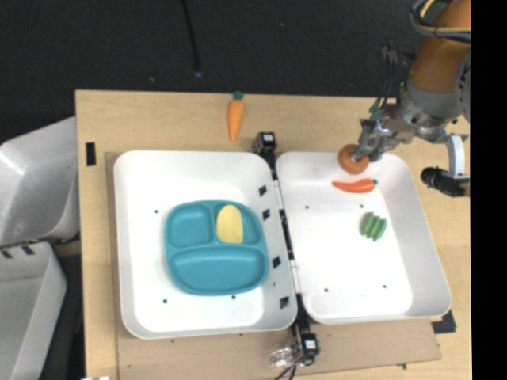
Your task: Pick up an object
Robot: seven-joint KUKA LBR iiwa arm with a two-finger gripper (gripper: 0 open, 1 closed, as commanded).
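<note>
Two shallow white bins (198, 315), glossy, rounded corners. Left bin: teal divided plate (215, 248), smooth, holding a yellow oval piece (230, 224). Right bin (364, 291): ridged green piece (373, 226); slim red chilli (353, 185); round brownish object (351, 159) at the far rim, partly hidden under the gripper (372, 142), jaw state indiscernible. Wooden bench (158, 117): orange carrot (235, 115).
</note>
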